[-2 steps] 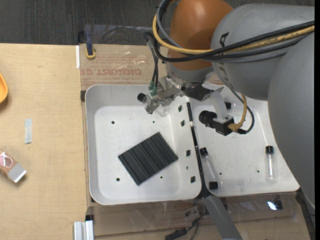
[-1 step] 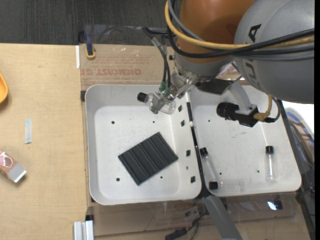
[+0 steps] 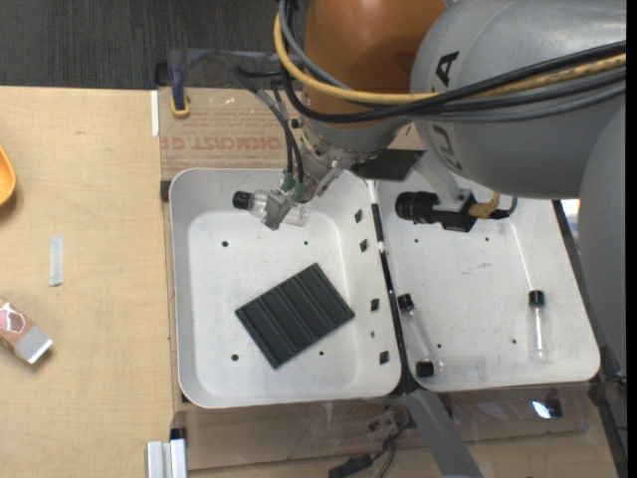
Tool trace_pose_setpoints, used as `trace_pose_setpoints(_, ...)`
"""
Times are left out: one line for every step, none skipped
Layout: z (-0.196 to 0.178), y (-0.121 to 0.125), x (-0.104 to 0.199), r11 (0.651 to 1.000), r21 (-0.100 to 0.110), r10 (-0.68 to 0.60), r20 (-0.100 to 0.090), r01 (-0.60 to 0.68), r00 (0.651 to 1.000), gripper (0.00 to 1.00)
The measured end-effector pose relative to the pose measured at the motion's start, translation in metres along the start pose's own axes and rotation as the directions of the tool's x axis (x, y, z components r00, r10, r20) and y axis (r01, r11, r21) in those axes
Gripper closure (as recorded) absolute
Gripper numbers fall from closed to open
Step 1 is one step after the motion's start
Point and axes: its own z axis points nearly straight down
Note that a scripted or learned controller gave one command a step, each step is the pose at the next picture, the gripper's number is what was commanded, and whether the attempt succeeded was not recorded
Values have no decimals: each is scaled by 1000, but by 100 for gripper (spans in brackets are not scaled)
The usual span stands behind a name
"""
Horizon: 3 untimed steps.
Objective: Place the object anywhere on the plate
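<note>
On the wooden bench [image 3: 80,217] at the far left sit a small grey strip [image 3: 56,262] and, nearer the front edge, a wrapped eraser-like block [image 3: 24,334]. The left bin [image 3: 189,297] holds a black ribbed plate [image 3: 295,315], lying flat and skewed towards its front half. Near that bin's back edge the gripper [image 3: 283,207] hangs low, pinching a small clear vial with a black cap [image 3: 251,202] between its fingers. The right bin [image 3: 567,297] carries another clear vial [image 3: 536,322] by its right edge and one [image 3: 415,337] along its left wall.
</note>
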Motion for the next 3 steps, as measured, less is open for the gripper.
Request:
trace_pose_setpoints(0, 33, -2, 926, -2, -377, 2, 377, 926, 100)
trace_pose_setpoints(39, 61, -13, 884, -2, -467, 2, 467, 884, 100)
trace_pose_setpoints(19, 51, -4, 855, -3, -518, 3, 518, 855, 100)
